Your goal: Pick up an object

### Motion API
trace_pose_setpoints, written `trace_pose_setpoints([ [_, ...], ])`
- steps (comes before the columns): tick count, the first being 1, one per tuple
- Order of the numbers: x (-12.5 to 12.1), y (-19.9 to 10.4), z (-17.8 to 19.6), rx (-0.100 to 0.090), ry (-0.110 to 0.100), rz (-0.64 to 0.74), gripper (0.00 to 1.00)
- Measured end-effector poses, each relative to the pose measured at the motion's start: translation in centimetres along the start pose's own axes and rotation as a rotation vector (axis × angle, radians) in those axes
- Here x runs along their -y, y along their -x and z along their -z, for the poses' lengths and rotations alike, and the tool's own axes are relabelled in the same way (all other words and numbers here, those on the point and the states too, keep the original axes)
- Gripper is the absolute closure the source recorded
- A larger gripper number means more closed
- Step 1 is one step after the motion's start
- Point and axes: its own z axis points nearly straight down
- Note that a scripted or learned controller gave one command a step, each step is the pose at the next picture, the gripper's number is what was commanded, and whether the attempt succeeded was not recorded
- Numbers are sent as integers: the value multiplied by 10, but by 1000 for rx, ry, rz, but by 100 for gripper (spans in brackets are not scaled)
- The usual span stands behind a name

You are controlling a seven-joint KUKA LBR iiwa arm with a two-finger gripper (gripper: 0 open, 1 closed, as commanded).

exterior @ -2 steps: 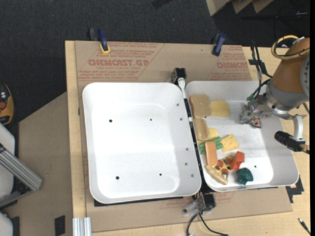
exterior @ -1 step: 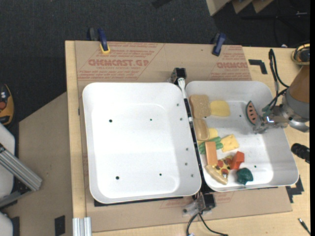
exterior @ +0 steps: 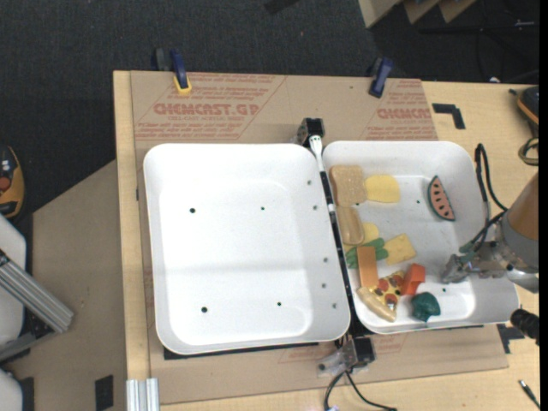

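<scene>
Gripper (exterior: 454, 270) | grip state unclear; carrot stick (exterior: 366, 266) | long axis runs near-to-far

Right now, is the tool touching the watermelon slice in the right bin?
Apart. The camera view shows the tool low at the bin's right side, with bare white bin floor between it and the watermelon slice farther up.

Left bin (exterior: 171, 229) open throughout, right bin (exterior: 454, 157) crowded (left half)
</scene>
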Motion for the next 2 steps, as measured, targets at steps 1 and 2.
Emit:
trace_pose_setpoints([
  [1,-5,0,1,4,9,3,100],
  [2,-5,0,1,4,10,3,100],
])
